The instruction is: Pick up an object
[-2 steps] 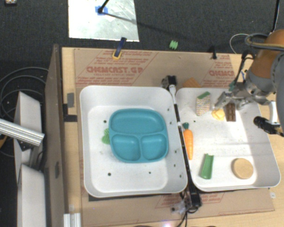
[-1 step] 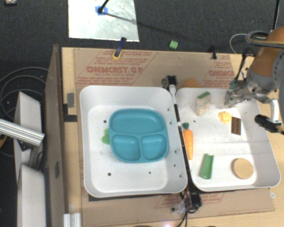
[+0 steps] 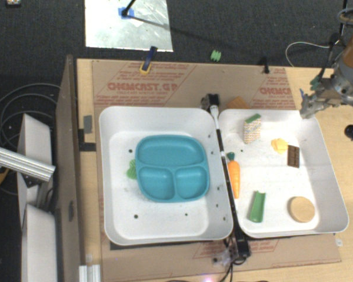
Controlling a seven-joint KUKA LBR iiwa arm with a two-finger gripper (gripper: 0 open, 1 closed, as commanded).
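Note:
The right bin [image 3: 332,194] holds an orange carrot [image 3: 233,178] by its left wall, a green cylinder [image 3: 257,207], a round tan disc [image 3: 301,209], a brown bar [image 3: 293,155], a small yellow piece [image 3: 279,144] and a beige block with a green top [image 3: 252,129]. My gripper [image 3: 309,106] hangs over the bin's far right corner, above and to the right of the yellow piece, apart from every object. Nothing shows in its grasp.
The left bin [image 3: 115,134] carries a blue divided plate [image 3: 172,167] with a small green item [image 3: 132,169] at its left edge. A black divider [image 3: 220,151] separates the bins. Cables [image 3: 17,107] and a metal bar [image 3: 20,162] lie left of the bench.

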